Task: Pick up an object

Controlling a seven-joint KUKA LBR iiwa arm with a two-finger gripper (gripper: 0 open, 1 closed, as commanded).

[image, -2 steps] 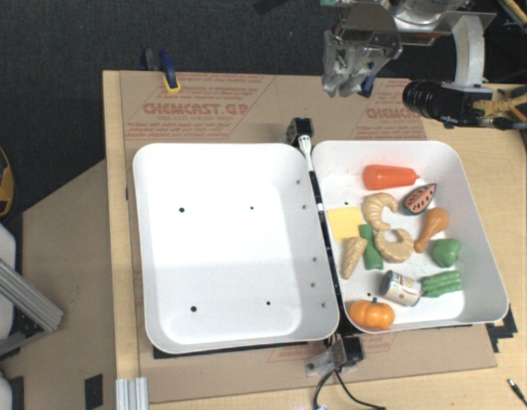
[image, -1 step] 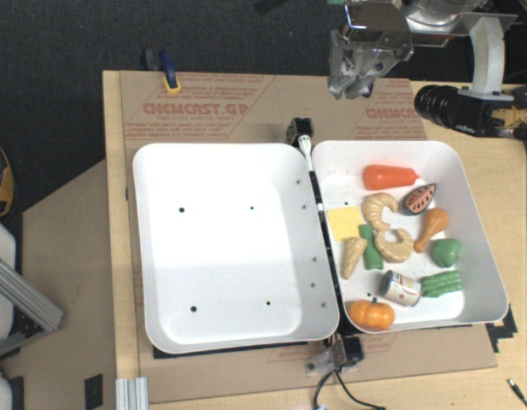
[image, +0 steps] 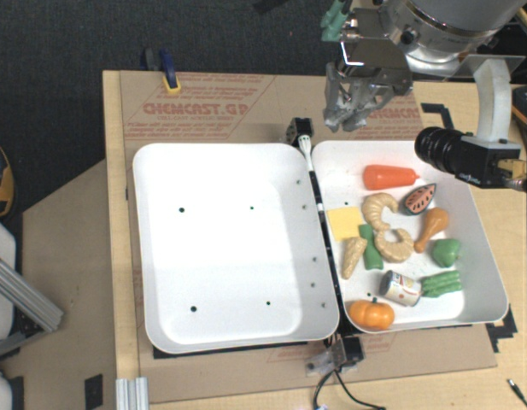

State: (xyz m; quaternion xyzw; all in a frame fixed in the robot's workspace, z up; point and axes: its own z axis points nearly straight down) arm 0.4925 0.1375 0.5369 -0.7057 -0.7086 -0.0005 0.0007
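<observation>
My gripper (image: 347,120) hangs high above the far edge of the right bin (image: 483,254), near the divider between the two bins. Its fingers (image: 338,109) point down with nothing between them. Below in the right bin lie toy foods: an orange carrot (image: 389,176), a watermelon slice (image: 418,198), a croissant (image: 379,207), a yellow cheese square (image: 343,223), a drumstick (image: 430,225), a green pepper (image: 446,250), a small can (image: 401,289) and an orange pumpkin (image: 371,314). All of them rest on the bin floor, apart from the gripper.
The left bin (image: 161,254) sits beside the right one, joined by a black-clipped divider (image: 317,207). A black camera-like cylinder (image: 455,152) on a mount juts over the right bin's far right corner. A blue and yellow clamp (image: 168,72) stands at the board's back left.
</observation>
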